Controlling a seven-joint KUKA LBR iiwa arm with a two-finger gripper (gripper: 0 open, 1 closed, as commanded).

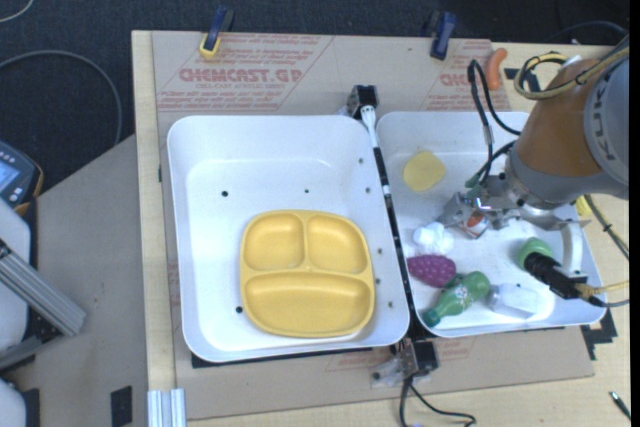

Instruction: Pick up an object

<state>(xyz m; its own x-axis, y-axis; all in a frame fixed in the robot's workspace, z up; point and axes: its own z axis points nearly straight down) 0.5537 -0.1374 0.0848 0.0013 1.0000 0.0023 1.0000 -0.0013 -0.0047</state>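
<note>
My gripper (468,217) hangs low over the middle of the right bin (452,127), at the end of the grey arm with the orange band (560,130). A small white object (432,237) lies just to its lower left, close to the gripper tip. A purple bunch of grapes (431,268) sits below that. A yellow rounded object (423,171) lies up and to the left of the gripper. A green bottle (458,299) rests near the bin's front edge. Nothing shows held in the gripper.
The left bin (200,165) holds a yellow divided plate (307,273). In the right bin, a green round item (535,252) and a clear item (516,301) lie under the arm's wrist. Black cables (485,115) run along the arm.
</note>
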